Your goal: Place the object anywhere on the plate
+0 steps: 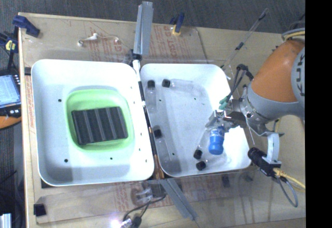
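Dark carpet surrounds a plywood bench (pixel 62 35) carrying two shallow white bins side by side. Toward the left, the left bin (pixel 44 118) holds a green plate (pixel 98 99) set near its middle, with a dark ribbed block (pixel 98 124) lying on the plate and covering most of its face; bare white floor rings the plate on all sides. A narrow seam with a grey bar (pixel 142 27) above it separates the bins. Next over, the right bin (pixel 176 112) has open floor across its middle, with small black knobs along its left wall and near its front edge. A blue object (pixel 216 142) lies near this bin's right wall, just below the gripper (pixel 222 118). Whether the gripper is wide, narrow or holding the object cannot be told. The grey arm (pixel 277 86) with its orange band crosses the right rim.
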{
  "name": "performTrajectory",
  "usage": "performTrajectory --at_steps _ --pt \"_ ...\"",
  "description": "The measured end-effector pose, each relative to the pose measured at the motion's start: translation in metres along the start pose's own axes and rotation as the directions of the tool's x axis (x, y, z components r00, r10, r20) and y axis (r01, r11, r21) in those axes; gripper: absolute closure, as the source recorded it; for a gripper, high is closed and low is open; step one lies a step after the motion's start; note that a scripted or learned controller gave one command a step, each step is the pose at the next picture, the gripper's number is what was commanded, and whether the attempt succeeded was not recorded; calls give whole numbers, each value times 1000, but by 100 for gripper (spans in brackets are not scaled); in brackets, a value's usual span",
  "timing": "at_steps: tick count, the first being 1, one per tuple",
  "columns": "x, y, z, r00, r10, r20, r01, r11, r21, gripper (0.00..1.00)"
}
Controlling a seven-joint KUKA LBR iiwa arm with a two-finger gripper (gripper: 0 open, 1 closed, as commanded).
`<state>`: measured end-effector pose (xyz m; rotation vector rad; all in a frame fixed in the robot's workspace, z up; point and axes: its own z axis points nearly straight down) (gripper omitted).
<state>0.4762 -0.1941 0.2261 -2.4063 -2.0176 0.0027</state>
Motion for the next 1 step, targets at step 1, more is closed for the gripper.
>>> performTrajectory --at_steps 1 --pt "0 0 0 1000 0 0 0 1000 0 0"
